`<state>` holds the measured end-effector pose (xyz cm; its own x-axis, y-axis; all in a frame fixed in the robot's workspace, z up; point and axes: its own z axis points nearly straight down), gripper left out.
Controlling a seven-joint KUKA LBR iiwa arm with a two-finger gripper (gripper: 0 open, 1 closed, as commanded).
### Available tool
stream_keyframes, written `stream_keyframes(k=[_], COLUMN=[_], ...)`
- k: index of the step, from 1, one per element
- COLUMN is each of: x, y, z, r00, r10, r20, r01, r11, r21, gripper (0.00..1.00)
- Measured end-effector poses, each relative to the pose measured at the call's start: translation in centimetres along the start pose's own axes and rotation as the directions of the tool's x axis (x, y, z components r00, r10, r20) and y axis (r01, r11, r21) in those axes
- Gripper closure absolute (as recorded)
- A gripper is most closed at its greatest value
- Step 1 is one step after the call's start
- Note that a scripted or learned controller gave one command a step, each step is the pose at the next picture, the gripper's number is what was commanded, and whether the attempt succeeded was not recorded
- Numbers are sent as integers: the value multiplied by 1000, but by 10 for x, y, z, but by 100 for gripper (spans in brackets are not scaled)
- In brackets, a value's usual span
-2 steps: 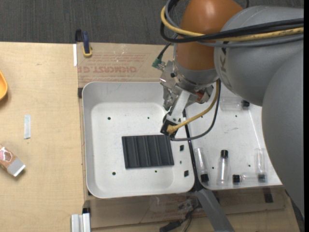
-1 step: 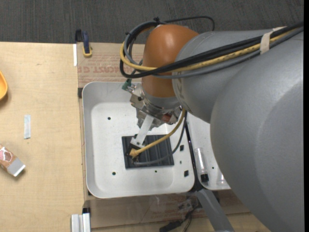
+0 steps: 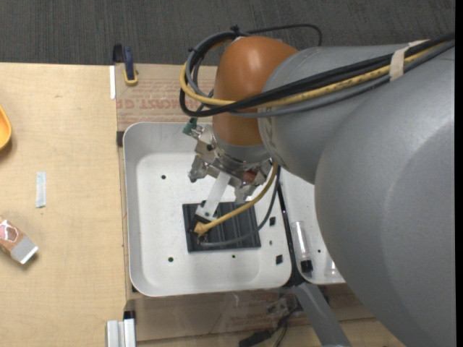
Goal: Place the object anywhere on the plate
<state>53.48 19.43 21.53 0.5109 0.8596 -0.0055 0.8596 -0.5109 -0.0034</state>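
My gripper (image 3: pixel 230 170) hangs over the middle of the left white bin (image 3: pixel 155 215), under the orange band (image 3: pixel 246 85) of the arm. The wrist and its cables cover the gripper from above, and they also cover the bin floor directly beneath it. A clear tube with a black end (image 3: pixel 301 246) lies in the visible strip of the right bin (image 3: pixel 323 270), to the right of the gripper. The big grey arm hides most of the right bin.
On the wooden bench left of the bins lie a small grey strip (image 3: pixel 40 190) and a wrapped item (image 3: pixel 16 241). An orange thing (image 3: pixel 3 130) pokes in at the left edge. A blue clamp (image 3: pixel 129 65) stands behind the left bin.
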Motion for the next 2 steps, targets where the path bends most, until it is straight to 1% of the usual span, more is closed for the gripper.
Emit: stream_keyframes(k=[2], x=[0], y=[0], z=[0], r00=[1000], r10=[0], r20=[0], r01=[0], r11=[1000], r21=[0], gripper=[0])
